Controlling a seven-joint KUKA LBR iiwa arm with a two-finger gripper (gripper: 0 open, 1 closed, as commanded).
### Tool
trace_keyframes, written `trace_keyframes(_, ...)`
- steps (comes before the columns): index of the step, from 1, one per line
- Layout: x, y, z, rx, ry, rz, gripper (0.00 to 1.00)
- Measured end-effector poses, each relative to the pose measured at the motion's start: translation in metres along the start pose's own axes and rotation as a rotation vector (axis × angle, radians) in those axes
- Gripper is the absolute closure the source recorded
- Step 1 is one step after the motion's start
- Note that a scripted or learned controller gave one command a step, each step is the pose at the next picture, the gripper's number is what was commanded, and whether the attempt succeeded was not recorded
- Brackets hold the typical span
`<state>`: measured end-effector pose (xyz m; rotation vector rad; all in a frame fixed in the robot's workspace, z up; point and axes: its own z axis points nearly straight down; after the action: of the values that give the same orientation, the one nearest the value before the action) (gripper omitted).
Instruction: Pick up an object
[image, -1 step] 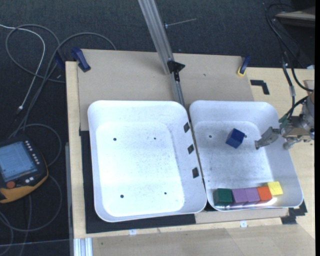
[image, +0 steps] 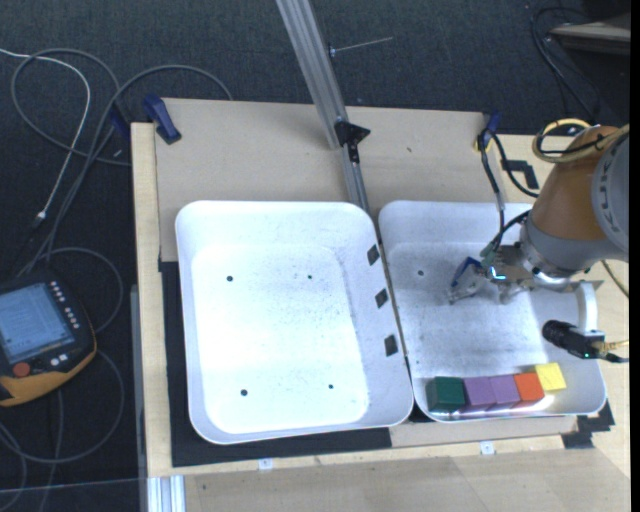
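Hand spread open over right bin, well apart from blocks along its near wall.

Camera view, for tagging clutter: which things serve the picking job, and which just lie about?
Job:
green block
purple block
orange block
yellow block
two-finger gripper
right white bin

Lying about:
left white bin
handheld control pendant
blue clamp

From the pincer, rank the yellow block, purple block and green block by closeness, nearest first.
Measured from the pincer in the right bin:
1. Yellow block, right end of the row at the bin's near edge.
2. Purple block, mid-row; close to yellow's distance, hard to separate.
3. Green block, left end.
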<state>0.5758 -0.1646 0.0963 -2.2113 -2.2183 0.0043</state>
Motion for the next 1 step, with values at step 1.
trace_keyframes(1, -0.0368, 0.0687, -0.0050, -0.015, -0.008, 0.001, 0.00)
